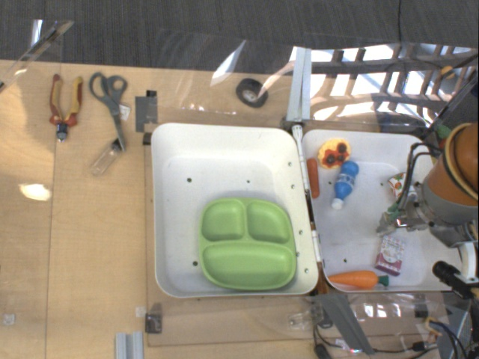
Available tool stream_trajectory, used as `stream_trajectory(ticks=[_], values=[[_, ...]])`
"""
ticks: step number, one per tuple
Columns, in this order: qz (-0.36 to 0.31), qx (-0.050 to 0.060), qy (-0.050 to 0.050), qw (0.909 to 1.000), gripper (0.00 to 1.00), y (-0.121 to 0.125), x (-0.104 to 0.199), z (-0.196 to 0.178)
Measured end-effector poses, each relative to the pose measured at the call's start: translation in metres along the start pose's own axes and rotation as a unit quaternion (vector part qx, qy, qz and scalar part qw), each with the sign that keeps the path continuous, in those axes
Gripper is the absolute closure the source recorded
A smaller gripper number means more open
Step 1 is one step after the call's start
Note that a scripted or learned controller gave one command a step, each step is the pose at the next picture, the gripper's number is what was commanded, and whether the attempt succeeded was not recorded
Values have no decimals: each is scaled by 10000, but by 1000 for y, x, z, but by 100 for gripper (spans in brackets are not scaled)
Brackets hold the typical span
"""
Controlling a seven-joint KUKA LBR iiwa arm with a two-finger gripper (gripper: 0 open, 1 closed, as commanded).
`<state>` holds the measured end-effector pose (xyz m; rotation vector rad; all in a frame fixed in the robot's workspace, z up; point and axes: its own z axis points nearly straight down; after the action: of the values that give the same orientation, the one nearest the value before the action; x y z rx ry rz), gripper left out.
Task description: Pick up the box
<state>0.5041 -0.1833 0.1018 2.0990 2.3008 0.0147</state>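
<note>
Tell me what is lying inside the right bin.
In the right bin: a small box just below the claw, a carrot, a blue bottle, a pizza toy and a red sausage. The arm covers the bin's right side.

You get a bright, evenly lit overhead view; hard sunlight falls across the top right, casting barred shadows over the right bin (367, 144); glare streaks the clear sheet near the scissors (111, 103); a pale hotspot marks the bench (75, 223) at left; focus is slightly soft throughout.
</note>
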Motion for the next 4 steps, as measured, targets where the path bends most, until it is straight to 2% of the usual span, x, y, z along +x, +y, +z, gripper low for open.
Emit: stream_trajectory(ticks=[1, 3, 4], values=[[-278, 20, 12, 9996, 0, -10, 20, 10], [34, 31, 50, 10000, 0, -10, 11, 11], [-426, 31, 49, 9991, 0, -11, 5, 11]])
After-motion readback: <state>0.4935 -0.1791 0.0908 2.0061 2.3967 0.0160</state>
